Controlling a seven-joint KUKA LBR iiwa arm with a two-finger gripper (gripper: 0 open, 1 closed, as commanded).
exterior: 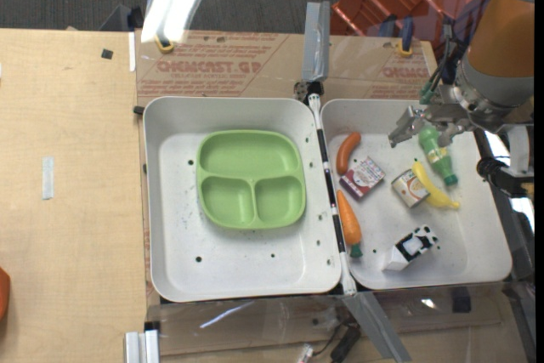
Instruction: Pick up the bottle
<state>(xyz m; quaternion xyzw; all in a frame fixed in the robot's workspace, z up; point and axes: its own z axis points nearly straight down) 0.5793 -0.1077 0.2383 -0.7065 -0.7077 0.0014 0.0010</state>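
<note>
Milk carton [415, 246] label unreadable; backboard [212, 64] reads "CHEMCAST GP".

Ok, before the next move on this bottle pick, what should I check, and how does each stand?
1. Gripper over the right bin: ok.
2. Bottle between the fingers: ok, it looks gripped near its top.
3. Bottle lifted off the bin floor: cannot tell.
4. Banana free of the bottle: not ok, they look touching.
5. Small carton clear of the bottle: ok.
6. Plate in the left bin, out of the way: ok.
</note>
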